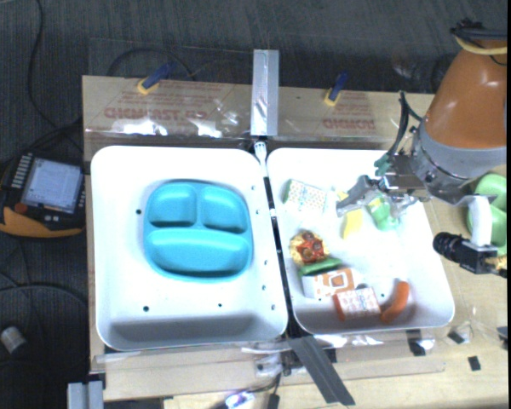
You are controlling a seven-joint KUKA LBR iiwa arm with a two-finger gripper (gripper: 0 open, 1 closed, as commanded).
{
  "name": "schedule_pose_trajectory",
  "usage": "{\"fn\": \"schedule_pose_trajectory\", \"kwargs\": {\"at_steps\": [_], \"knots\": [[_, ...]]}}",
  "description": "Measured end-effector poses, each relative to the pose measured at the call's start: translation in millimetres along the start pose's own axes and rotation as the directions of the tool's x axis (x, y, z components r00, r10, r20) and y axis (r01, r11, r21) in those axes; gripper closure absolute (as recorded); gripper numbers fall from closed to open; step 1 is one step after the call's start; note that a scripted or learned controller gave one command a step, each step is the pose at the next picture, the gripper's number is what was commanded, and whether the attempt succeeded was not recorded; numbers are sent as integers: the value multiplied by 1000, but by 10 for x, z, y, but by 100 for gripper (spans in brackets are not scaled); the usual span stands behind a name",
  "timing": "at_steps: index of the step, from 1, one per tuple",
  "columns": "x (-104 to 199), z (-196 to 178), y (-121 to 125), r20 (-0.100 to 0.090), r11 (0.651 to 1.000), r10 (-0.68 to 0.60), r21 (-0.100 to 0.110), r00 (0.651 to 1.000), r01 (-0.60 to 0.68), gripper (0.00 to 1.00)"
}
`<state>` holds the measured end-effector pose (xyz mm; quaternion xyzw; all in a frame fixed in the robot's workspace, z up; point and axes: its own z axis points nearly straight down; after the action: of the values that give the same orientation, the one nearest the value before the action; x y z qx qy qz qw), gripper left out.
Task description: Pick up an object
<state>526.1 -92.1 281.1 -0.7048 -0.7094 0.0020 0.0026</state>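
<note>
My gripper [373, 201] hangs over the upper right part of the right bin [439, 288], fingers spread open, nothing visibly between them. A yellow piece [352, 222] and a green piece [381, 215] lie just below its fingertips. Further left in the bin are a white dotted card [307, 196] and a red-and-yellow toy [308, 247]. Near the front lie a green strip [322, 267], a white-and-orange box [330, 283], a red box [358, 303] and an orange-red sausage shape [396, 301].
The left bin [119, 313] holds a blue divided plate [196, 228]. A raised ridge [274, 245] separates the two bins. The grey and orange arm [468, 109] comes in over the right bin's far right corner.
</note>
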Motion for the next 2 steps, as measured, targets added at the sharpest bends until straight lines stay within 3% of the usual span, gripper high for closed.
{"fn": "schedule_pose_trajectory", "kwargs": {"at_steps": [1,2], "knots": [[-285,762,574,-1,966,260,3,966,-260,0],[-285,762,574,-1,966,260,3,966,-260,0]]}}
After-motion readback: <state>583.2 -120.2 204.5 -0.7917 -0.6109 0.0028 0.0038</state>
